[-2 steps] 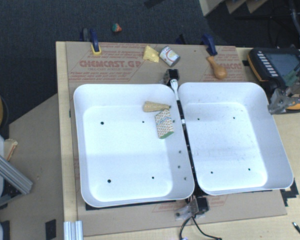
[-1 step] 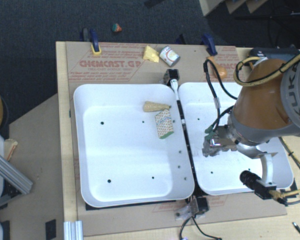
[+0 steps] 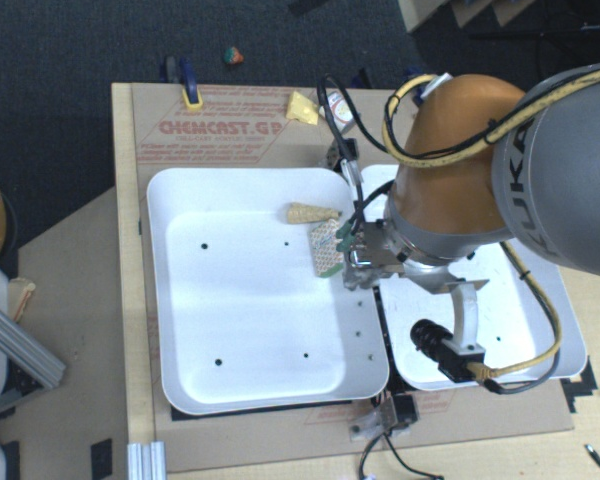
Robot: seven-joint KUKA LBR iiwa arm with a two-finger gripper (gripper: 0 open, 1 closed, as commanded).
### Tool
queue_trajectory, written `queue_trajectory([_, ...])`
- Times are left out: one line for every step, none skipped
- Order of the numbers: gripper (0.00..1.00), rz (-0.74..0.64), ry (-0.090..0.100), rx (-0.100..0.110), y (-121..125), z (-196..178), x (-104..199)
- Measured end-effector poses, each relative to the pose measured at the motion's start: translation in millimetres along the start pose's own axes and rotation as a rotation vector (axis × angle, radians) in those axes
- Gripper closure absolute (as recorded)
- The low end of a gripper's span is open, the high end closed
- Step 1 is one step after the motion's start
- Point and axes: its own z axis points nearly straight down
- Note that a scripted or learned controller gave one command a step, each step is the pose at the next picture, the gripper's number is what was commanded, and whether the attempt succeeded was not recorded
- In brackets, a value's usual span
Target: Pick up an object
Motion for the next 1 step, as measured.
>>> queue_trajectory([1.00, 0.015, -0.003, -0.014, 1.7, -156.3, -35.5])
